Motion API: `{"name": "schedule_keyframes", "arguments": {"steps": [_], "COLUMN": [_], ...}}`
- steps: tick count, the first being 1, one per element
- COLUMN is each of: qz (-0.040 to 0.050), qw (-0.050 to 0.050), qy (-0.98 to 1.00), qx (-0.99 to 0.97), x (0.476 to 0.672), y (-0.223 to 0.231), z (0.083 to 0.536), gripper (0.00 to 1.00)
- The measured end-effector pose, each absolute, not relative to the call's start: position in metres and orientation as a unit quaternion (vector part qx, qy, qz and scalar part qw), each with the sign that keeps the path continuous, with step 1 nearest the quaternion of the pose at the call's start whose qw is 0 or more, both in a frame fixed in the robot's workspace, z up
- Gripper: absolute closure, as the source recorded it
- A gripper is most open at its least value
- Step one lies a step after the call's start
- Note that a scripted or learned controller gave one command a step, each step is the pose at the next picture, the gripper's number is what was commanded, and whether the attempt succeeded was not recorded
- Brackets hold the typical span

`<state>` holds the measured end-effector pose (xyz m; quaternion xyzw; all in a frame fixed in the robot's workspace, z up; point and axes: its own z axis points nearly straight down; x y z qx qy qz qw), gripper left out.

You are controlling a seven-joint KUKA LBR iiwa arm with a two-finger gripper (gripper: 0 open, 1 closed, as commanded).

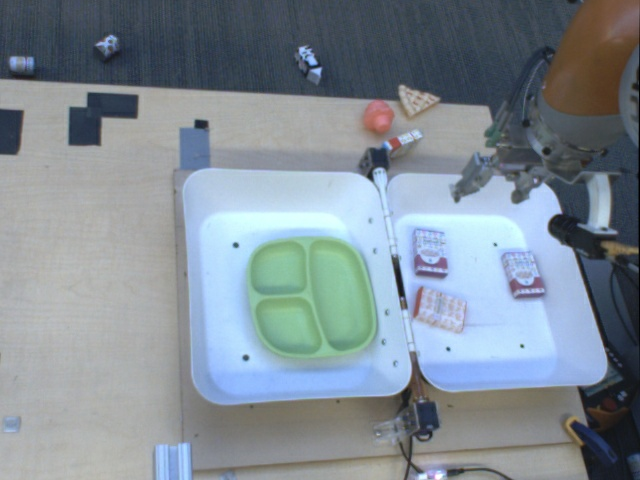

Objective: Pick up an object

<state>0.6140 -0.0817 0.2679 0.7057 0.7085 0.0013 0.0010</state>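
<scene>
Hovering above the far edge of the right bin (570,358), near its back rim: the hand (498,180), fingers spread apart and gripping nothing. Lying flat on that bin's floor, three small packets: a red-and-white packet (430,252) toward the divider between the bins, a second red-and-white packet (522,273) further right, and a patterned orange-and-white packet (440,309) just in front of the first, tilted a little. All three apart from one another, none touching a wall. Resting in the left bin (215,268): a green divided plate (311,297) with three compartments. Scattered on the desk (90,298) beyond the bins: a reddish round toy (378,117), a toy pizza slice (418,99) and a small marker-like item (404,141). Probably light, thin and somewhat yielding, these packets, with glossy wrappers likely to slip; little height to pinch, so best taken across the narrow width, fingers pressed down to the bin floor on either long edge. Nearest candidates: the two red-and-white packets, just in front of the hand. Risk of sliding a packet away instead of lifting it.
</scene>
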Motion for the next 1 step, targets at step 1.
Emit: {"name": "schedule_keyframes", "arguments": {"steps": [1], "qz": [0.0003], "qw": [0.001], "qy": [0.708], "qx": [0.706], "x": [0.5474], "y": [-0.1216], "z": [0.2020], "gripper": [0.00]}}
